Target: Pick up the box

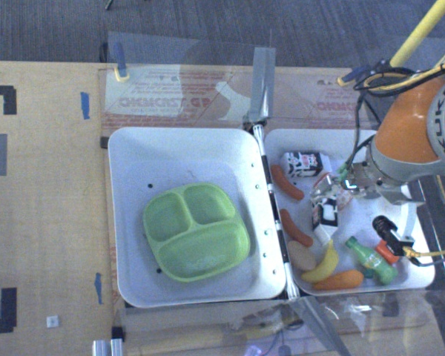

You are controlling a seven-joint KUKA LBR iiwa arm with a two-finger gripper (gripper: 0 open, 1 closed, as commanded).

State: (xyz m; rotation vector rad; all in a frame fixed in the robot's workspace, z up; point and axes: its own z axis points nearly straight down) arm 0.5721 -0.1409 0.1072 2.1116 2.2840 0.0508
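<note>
— Nearest the lens, along the right bin's (423, 273) front edge, what do you make out?

— An orange carrot (340, 279), a yellow banana (325, 262) and a green bottle (371, 259) lying on its side.

— And the arm?

— It reaches in from the right, its orange band (408, 128) over the bin's far right corner, the wrist bent down and leftward. The gripper (328, 200) sits low over the bin's middle.

— Fingers spread or pressed together?

— I cannot tell; the metal parts there blur together.

— Where is the box?

— The box (302, 162) lies in the right bin's back left part, near the divider, just up and left of the gripper and apart from it. It is small, black and white, with a patchy print. A red sausage (286, 183) lies just beside it, toward the front.

— The left bin (133, 154)?

— It holds a green divided plate (196, 231).
</note>
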